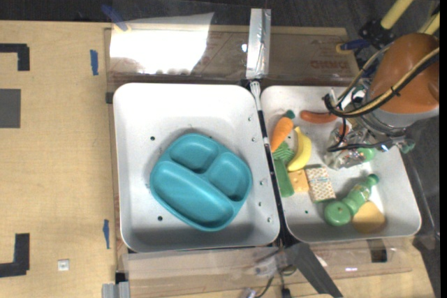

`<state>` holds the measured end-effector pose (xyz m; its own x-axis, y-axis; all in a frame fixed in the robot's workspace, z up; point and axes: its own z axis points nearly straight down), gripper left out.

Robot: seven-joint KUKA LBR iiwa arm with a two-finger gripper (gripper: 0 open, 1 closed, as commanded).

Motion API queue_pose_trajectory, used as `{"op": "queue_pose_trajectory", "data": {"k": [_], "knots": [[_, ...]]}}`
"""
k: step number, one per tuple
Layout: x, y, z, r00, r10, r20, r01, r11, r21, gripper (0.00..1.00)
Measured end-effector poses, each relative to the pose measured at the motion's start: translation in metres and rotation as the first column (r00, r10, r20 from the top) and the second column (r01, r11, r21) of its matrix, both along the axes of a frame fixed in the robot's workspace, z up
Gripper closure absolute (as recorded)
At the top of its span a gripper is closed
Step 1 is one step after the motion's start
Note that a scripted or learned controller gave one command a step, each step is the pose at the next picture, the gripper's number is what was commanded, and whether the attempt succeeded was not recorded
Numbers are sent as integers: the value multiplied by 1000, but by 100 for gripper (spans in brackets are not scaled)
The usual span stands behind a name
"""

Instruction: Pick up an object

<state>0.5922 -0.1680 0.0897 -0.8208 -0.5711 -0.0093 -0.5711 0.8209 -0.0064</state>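
Camera view: arm w/ orange band at right edge, gripper (351, 150) low over the right bin (408, 181), mid-right of frame; can't tell if it's open or holding anything. Toy food in that bin: carrot (281, 132), banana (301, 151), sausage (318, 117), green bottle (358, 195). Left bin (133, 115) at centre-left holds a teal divided tray (200, 180).

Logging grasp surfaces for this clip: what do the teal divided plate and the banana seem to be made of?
The teal divided plate looks like moulded plastic with a smooth, slightly satin finish: uniform colour, rounded compartment walls, soft highlights. The banana appears to be a plastic toy, evenly bright yellow with a faint sheen; it could be rubber or foam, which the view cannot settle.
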Motion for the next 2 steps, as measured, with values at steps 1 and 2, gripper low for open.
{"op": "queue_pose_trajectory", "data": {"k": [1, 2], "knots": [[9, -56, 73, 967, 257, 0, -257, 967, -4, 100], [-65, -56, 0, 991, -134, 0, 134, 991, -1, 100]]}}
